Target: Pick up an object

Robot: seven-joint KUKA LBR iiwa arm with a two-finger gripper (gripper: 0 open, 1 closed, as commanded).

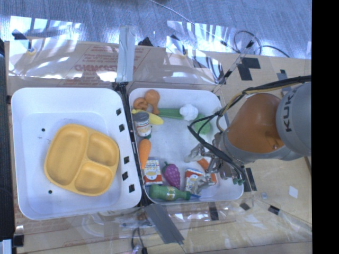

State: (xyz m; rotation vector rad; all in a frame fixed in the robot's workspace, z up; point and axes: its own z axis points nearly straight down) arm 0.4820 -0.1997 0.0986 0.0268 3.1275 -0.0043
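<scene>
On my desk (275,194) sit two white bins. The left bin (32,194) holds a yellow divided plate (80,159). My grey-and-orange arm (265,126) reaches over the right bin (175,97), crowded with toy food. The jaws (204,160) hang low beside a small carton (195,181), near a purple grape bunch (171,174) and a carrot (144,151); I cannot tell their opening.

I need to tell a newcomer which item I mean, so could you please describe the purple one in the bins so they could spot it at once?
Look in the right-hand bin, the one crowded with toy food, and go to its near edge. There the purple grape bunch lies between a small juice carton and a snack packet, just above a green bottle lying on its side. It is the single purple, bumpy item there.
</scene>
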